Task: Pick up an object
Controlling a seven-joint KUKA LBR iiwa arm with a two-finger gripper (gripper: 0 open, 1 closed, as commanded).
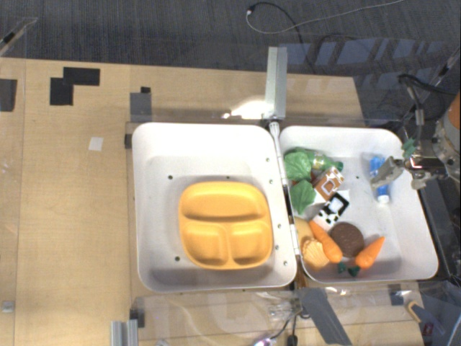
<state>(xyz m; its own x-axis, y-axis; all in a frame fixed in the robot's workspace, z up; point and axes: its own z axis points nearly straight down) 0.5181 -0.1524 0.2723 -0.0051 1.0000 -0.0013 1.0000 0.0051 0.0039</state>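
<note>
Over at the right rim of the right-hand bin (425, 225) the gripper (392, 171) hangs just inside the wall, grey metal parts jutting leftward from the arm. Whether it is parted or closed I cannot make out from this angle — the parts blur together. Right against it, just below and to its left, lies a small blue and white bottle (379, 179), the nearest thing to it; I cannot tell if the two are touching, and nothing shows the bottle being gripped.

Further to the gripper's left, the rest of the clutter crowds the far side of that bin. A green leafy toy (297, 166) sits up near the divider, with a second green piece (302, 193) just below it. Beside them is a small brown and white box (329, 182), and under that a black and white checkered block (333, 207). Lower still, a dark brown round disc (347, 238) lies between two orange carrots — one (325, 242) slanting to its left, one (369, 252) to its right, nearer the gripper's side. A pale tan round piece (313, 251) rests in the bottom corner by the divider.

Well apart, beyond the divider, the left bin (155, 193) holds a yellow divided tray (225, 223), lying flat with three compartments.
</note>
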